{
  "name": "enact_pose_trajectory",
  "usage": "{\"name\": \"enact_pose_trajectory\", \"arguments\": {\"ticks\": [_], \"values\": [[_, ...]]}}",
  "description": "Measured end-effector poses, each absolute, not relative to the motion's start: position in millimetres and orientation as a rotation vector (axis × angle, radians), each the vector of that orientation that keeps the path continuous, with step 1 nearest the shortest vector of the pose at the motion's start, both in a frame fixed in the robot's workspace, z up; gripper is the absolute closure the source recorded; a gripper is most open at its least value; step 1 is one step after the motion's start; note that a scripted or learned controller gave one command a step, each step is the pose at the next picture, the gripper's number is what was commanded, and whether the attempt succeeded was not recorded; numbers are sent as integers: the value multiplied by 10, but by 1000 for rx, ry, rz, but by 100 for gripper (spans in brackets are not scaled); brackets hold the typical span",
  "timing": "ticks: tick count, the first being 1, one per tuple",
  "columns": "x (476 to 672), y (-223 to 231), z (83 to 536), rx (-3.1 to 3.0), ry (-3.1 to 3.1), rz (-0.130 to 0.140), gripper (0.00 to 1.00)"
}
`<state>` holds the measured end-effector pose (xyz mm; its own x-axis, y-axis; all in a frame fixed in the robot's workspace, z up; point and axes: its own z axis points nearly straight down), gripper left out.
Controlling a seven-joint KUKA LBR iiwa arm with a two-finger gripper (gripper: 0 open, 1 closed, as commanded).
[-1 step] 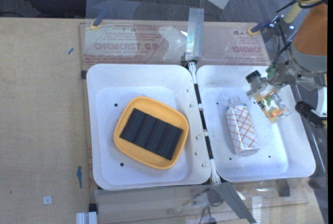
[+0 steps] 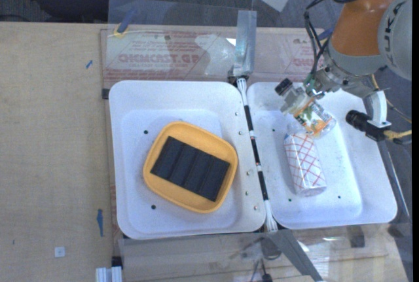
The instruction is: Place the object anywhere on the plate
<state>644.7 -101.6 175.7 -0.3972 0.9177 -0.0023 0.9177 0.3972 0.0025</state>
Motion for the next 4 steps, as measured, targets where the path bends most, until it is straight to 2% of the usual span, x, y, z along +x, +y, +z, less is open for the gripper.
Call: {"name": "enact_pose_trajectory", "arguments": {"ticks": [1,2,3,4], "values": [[6148,-1040,1026,1786,2577,4,100],[6502,-502,1851,1409,2804,2,100],[6321,-189,1847,1618,2694,0,100],[6085,503,2252,1445,2788,1,100]]}}
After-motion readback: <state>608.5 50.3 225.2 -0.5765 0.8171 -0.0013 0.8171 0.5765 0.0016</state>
